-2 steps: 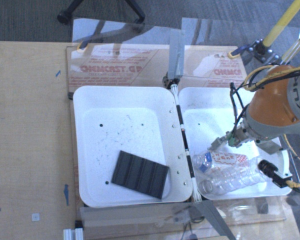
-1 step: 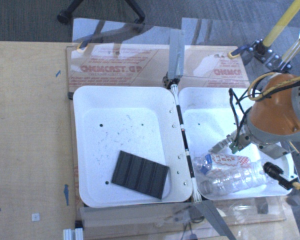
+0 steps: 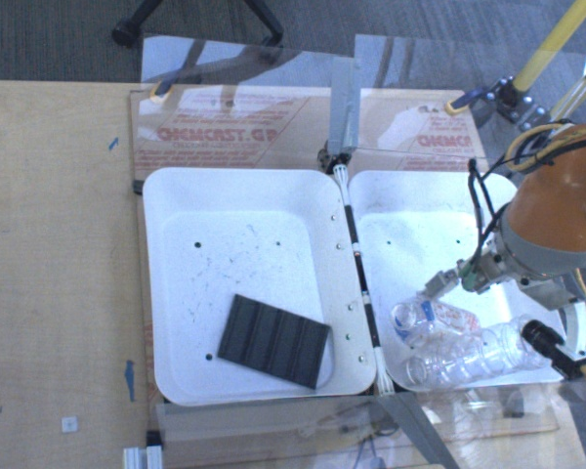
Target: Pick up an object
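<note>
In the right bin's (image 3: 410, 213) near corner lies a clear plastic bottle (image 3: 459, 345), light, slick and crushable, best pinched across its middle; whether the claw (image 3: 449, 281) just above is spread, I cannot tell.

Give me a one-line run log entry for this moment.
arm: over right bin | gripper: above clear plastic bottle, grasp unconfirmed | left bin: dark ribbed panel
</note>
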Robot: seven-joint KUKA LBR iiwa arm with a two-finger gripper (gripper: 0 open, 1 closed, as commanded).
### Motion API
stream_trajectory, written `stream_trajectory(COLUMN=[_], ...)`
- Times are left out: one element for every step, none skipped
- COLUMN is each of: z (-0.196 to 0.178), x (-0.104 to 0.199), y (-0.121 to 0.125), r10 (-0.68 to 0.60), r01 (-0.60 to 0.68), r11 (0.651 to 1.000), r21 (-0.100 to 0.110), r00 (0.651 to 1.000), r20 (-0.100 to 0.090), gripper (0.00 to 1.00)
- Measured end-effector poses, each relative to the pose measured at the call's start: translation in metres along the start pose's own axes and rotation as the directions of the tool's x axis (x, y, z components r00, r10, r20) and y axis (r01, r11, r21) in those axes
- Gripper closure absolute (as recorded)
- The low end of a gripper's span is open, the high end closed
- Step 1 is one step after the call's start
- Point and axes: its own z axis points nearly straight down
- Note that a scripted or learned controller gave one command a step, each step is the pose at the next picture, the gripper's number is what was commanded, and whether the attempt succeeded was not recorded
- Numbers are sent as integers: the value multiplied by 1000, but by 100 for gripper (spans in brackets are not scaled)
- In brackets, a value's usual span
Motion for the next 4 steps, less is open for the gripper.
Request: stream_trajectory(z=[45, 56, 46, 32], x=[-12, -15, -10, -77], y=[1, 2, 13, 3], r10=[20, -57, -43, 38], r01=[-20, 58, 43, -37], r11=[1000, 998, 999, 999], r21=[-20, -34, -8, 35], r00=[999, 997, 999, 999], r20=[30, 49, 18, -17], gripper=[0, 0, 0, 0])
